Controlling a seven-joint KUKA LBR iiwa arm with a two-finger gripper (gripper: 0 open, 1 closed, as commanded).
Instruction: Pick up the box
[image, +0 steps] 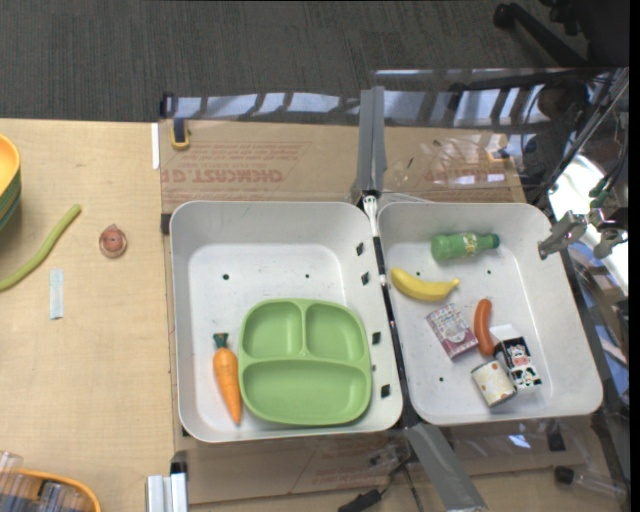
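Note:
The box (518, 362) is a small white carton with black and red print. It lies flat near the front right corner of the right bin (560, 300). A tan and white can (492, 383) lies on its side against the box's left front. A red sausage (484, 326) lies just behind the box, almost touching it.
The right bin also holds a pink packet (452, 330), a banana (424, 286) and a green bottle (463, 245). In the left bin (200, 300) sit a green divided plate (304, 362) and a carrot (228, 377). A metal bar (372, 150) runs behind the bins.

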